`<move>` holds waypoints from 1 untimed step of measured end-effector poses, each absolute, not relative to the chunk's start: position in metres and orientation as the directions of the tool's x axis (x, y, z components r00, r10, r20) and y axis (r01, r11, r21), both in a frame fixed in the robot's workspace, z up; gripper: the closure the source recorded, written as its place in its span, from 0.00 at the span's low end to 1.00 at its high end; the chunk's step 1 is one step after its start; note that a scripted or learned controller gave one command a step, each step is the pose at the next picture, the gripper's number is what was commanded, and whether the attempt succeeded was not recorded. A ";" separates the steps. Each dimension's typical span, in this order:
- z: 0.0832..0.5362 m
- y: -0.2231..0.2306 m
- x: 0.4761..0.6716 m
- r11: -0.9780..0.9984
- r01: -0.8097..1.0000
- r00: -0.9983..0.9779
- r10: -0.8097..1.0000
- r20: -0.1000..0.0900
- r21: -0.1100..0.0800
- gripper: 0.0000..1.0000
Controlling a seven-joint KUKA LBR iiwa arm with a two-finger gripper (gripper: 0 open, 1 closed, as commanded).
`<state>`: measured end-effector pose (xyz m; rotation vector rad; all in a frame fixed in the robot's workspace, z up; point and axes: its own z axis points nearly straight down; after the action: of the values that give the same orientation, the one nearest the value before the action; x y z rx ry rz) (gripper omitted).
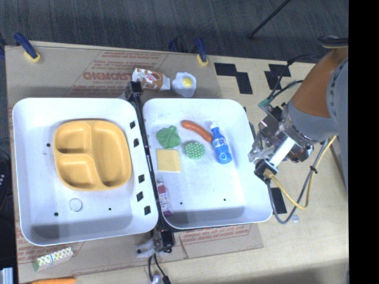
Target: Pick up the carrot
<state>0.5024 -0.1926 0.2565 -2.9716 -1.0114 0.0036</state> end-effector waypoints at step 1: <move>0.310 -0.205 0.477 -0.690 0.724 0.690 0.724 -0.001 -0.003 1.00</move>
<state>0.4766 -0.2054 0.3103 -2.8854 -1.2368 0.0028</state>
